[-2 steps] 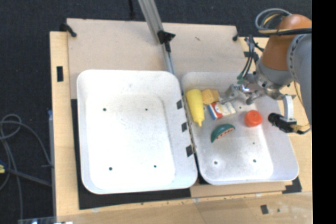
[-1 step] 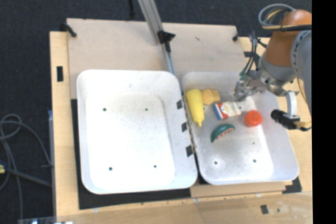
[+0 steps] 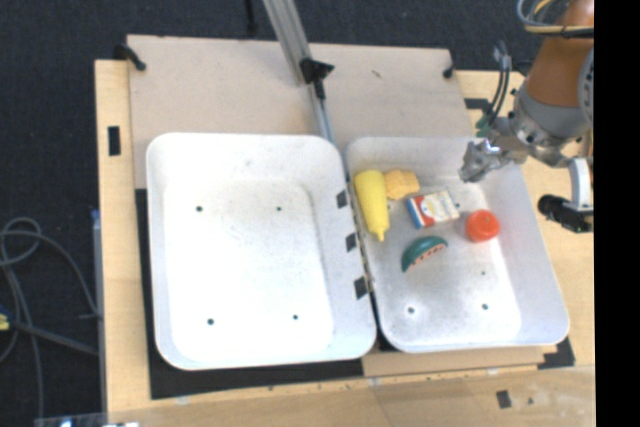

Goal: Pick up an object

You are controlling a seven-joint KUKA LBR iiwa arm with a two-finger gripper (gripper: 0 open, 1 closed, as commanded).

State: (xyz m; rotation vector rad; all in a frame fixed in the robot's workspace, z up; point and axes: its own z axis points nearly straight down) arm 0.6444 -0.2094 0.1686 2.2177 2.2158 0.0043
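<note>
Several small items lie in the right bin (image 3: 520, 315): a yellow banana-like piece (image 3: 372, 200) along its left side, an orange-yellow lump (image 3: 402, 182) beside it, a small red and white carton (image 3: 433, 208), an orange-red round object (image 3: 482, 226) and a green and red slice (image 3: 424, 252). My gripper (image 3: 476, 161) hangs over the bin's upper right part, above and just right of the carton and up from the orange-red object. Nothing shows between its tips.
The left bin (image 3: 250, 250) sits beside the right one. A slanted metal post (image 3: 285, 5) rises from behind the bins. The arm's grey body and orange band (image 3: 555, 75) stand at the right edge, with cables on the bench there.
</note>
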